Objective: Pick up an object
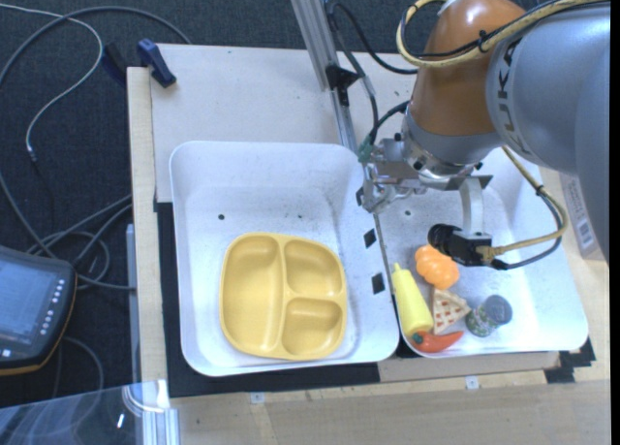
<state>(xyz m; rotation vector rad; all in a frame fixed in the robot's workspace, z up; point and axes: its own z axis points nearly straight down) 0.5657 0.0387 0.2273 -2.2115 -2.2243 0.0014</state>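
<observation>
Several small objects lie in the right bin (pixel 542 239) near its front edge: a yellow bottle (pixel 411 300), an orange piece (pixel 436 265), a pizza-slice toy (pixel 449 313), a red pepper-like piece (pixel 438 341) and a grey can (pixel 493 312). My gripper (pixel 389 184) hangs over the back left part of that bin, close to the divider between the bins. It sits behind the objects and apart from them. The wrist hides its underside.
In the left bin (pixel 194 172) lies a yellow divided plate (pixel 284 295). A black cable plug (pixel 457 242) dangles from the arm just above the orange piece. A metal pole (pixel 315 16) rises behind the bins.
</observation>
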